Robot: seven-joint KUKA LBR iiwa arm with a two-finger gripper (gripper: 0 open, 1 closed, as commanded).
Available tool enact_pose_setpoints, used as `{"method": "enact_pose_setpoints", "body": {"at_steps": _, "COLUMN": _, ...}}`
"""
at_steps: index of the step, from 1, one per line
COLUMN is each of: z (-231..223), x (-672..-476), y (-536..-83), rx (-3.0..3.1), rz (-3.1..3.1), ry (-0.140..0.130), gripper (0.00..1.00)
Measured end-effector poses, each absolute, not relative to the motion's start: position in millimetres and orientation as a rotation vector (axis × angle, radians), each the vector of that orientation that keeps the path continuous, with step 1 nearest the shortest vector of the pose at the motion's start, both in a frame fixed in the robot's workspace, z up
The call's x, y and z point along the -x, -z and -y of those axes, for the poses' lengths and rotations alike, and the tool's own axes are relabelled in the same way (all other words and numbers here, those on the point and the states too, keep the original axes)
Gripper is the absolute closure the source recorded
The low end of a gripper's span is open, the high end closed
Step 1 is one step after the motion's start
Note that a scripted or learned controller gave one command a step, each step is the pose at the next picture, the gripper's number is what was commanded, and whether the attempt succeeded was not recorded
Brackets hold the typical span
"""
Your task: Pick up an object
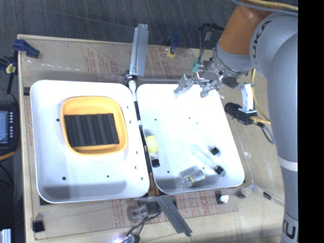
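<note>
Nothing picked yet, so the step is approach and choose a target. Nearest the camera, along the front wall of the right bin (230,151), lie the candidates: a clear vial with a dark cap (193,177) lying on its side near the front rim, a second clear vial (207,161) just behind it running diagonally with black caps at both ends, and against the left wall a small yellow piece (151,145) with a small black bit (155,162) just in front of it. The left bin (45,135) holds an orange tray (92,124) with a dark ribbed insert; well apart from the arm, I'd ignore it. At the far edge of the right bin sits the gripper (195,86), fingers spread apart with only bare bin floor between them, so it has nothing. It hangs over the back rim of the right bin, while all the loose items are at the opposite, front end of that bin, well apart from it. To do this well, I'd judge: go for the yellow piece only if the fingers can clear the bin wall, since it lies nearly touching it; otherwise take the diagonal vial, the most isolated, and turn the wrist so the fingers close across its narrow body, not along it. Clear round plastic will likely roll or squirt out, so centre before closing and come straight down. Avoid the front vial, close to the rim.
</note>
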State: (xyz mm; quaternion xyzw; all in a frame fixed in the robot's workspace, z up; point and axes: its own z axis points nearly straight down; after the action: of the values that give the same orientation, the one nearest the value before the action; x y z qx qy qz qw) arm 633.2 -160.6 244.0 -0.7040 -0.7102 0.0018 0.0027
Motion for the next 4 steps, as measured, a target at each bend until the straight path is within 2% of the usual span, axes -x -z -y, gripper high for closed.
{"method": "enact_pose_setpoints", "body": {"at_steps": 1, "z": 110, "x": -592.3, "y": -105, "rx": 2.081, "rz": 2.351, "ry": -0.010, "gripper": 0.00}}
{"method": "enact_pose_setpoints", "body": {"at_steps": 2, "z": 170, "x": -530.1, "y": -91, "rx": 2.133, "rz": 2.300, "ry": -0.005, "gripper": 0.00}}
{"method": "enact_pose_setpoints", "body": {"at_steps": 3, "z": 132, "x": -477.7, "y": -191, "rx": 2.036, "rz": 2.389, "ry": -0.001, "gripper": 0.00}}
{"method": "enact_pose_setpoints", "body": {"at_steps": 4, "z": 131, "x": -475.7, "y": -90, "rx": 1.970, "rz": 2.441, "ry": -0.003, "gripper": 0.00}}
